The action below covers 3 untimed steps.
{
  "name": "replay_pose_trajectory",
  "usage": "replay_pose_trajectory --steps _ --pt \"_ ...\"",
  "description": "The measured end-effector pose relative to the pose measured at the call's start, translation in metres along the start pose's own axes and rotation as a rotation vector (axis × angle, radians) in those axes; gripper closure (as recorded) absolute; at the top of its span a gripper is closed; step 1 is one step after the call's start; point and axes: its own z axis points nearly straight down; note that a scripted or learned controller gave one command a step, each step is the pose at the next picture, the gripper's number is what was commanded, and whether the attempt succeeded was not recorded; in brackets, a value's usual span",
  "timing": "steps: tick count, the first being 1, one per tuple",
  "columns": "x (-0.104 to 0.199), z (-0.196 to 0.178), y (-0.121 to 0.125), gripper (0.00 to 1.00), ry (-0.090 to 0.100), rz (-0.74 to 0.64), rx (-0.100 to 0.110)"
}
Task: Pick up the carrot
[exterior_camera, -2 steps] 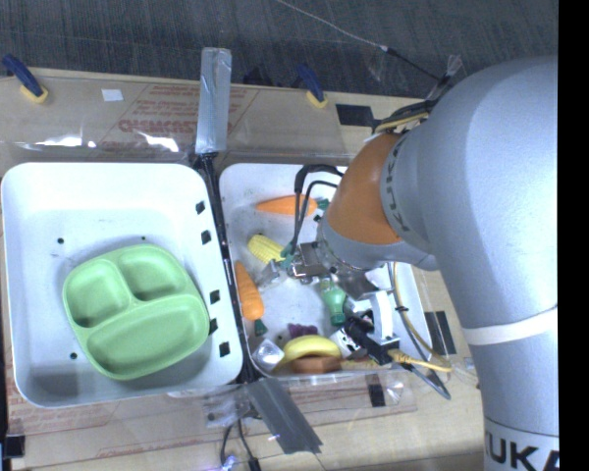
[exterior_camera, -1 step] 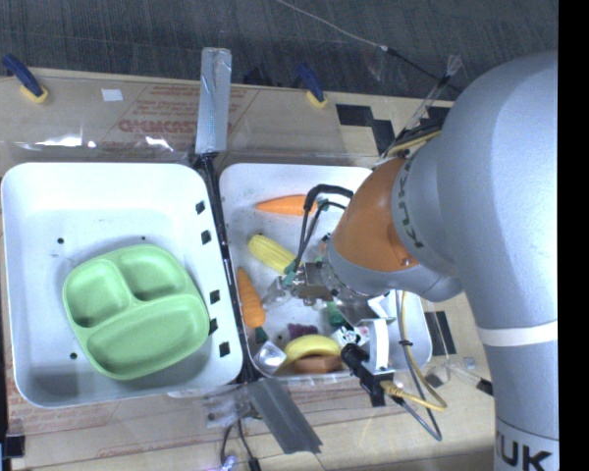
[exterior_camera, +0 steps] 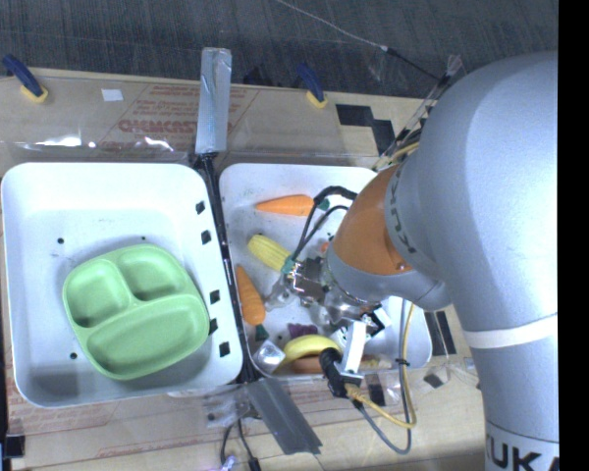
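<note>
At the near edge of the right bin [exterior_camera: 238, 192], a yellow banana [exterior_camera: 310, 347] lies beside a small grey thing [exterior_camera: 269, 357] in the near left corner. The gripper [exterior_camera: 319, 292] hangs low over the middle of this bin, just above the banana, at the end of the grey arm [exterior_camera: 491, 214] with its orange band [exterior_camera: 368, 238]; whether its fingers are spread or pressed together cannot be told, and nothing is seen between them. Along the bin's left wall lies an orange carrot [exterior_camera: 249, 295], lengthwise, just left of the gripper and apart from it. A yellow corn cob [exterior_camera: 269, 253] sits farther back, towards the middle. Near the far edge lies a second carrot [exterior_camera: 286, 205], crosswise. In the left bin [exterior_camera: 98, 184], a green divided plate [exterior_camera: 135, 308] rests towards the near side.
</note>
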Motion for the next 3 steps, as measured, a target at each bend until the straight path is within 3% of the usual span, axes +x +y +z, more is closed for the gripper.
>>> replay_pose_trajectory --steps 1,2,3 --pt "-0.001 -0.001 -0.011 0.0 0.002 0.29 -0.004" --pt "0.064 -0.101 -0.037 0.0 0.004 0.429 0.0" --pt "0.104 -0.099 -0.044 0.0 -0.001 0.416 0.003"
